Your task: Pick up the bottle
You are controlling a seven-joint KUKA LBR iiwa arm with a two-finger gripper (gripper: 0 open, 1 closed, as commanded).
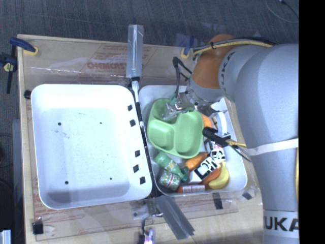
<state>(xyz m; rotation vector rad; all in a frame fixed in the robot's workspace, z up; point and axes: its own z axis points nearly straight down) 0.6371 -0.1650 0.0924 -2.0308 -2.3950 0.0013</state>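
Observation:
The bottle (170, 170) is a small clear green one lying on its side in the front left corner of the right bin (238, 179). It lies just below a large green bowl (177, 132). My gripper (177, 104) hangs over the far rim of that bowl, well behind the bottle and apart from it. The grey arm with its orange band (208, 67) comes in from the right and covers the bin's far right part.
An orange carrot-like piece (196, 161), a black and white object (213, 161), a yellow fruit shape (219, 179) and a red pen-like stick (193, 188) crowd the front of the right bin. The left bin (81, 146) lies alongside, with a metal divider (135, 50) between them.

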